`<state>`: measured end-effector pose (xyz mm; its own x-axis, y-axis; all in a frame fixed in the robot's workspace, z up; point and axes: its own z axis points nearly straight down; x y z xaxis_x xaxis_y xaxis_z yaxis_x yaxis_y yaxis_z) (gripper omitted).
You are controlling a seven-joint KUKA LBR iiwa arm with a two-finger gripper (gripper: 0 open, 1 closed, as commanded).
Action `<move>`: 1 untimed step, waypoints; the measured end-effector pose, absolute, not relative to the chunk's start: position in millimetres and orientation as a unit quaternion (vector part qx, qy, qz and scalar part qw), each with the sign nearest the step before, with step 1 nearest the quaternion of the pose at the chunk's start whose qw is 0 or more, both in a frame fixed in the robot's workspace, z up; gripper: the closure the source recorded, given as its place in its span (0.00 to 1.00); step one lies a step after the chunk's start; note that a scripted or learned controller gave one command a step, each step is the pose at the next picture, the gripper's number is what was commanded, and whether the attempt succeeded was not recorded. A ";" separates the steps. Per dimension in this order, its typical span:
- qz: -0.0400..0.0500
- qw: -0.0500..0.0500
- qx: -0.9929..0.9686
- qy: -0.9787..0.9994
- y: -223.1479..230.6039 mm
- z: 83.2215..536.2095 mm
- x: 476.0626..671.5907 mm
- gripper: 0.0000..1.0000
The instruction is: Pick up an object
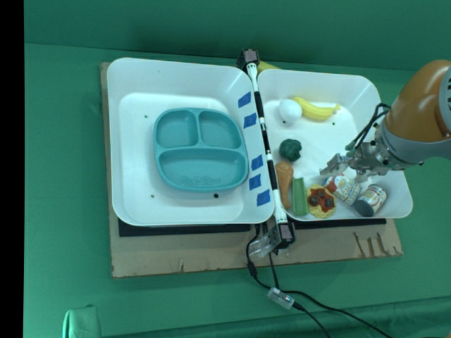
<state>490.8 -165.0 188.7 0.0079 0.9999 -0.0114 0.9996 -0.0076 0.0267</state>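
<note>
On the bench, two shallow white bins sit side by side on a cardboard sheet [211, 259], w/ a blue-taped divider [262, 143] where their rims meet. Left bin [130, 90] holds one thing: a teal plate [201, 150] w/ three compartments, two small at the top, one long at the bottom, nothing in them. Right bin [352, 90] holds the toy food. Far end: yellow banana [317, 109] w/ a white egg [289, 110] just beside it on its left. Below the egg, a dark green broccoli [290, 149]. Near end, against the divider: orange carrot [284, 182], then a green stick [299, 196] lying along it, approx. parallel and touching or nearly so. Next to that, a small pizza slice [321, 201], yellow w/ red and dark toppings. Further right, a small carton [344, 187] w/ red and white print, lying tilted, and a can [370, 199] on its side, dark end toward the bin's near edge.

Arm enters from the right, orange band [423, 104] over the bin's right rim. Gripper [338, 166] hangs low over the right bin, fingers spread apart w/ nothing between them, tips just above the carton and near the pizza slice. Can't tell if they touch the carton. Cables trail off the near edge of the cardboard.
</note>
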 end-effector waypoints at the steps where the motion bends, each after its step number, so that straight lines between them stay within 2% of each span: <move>1: 0.002 0.006 0.709 0.706 -113.3 195.8 547.0 0.00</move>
<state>547.0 -113.3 195.8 0.0043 1.0000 -0.0049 0.9999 -0.0042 0.0111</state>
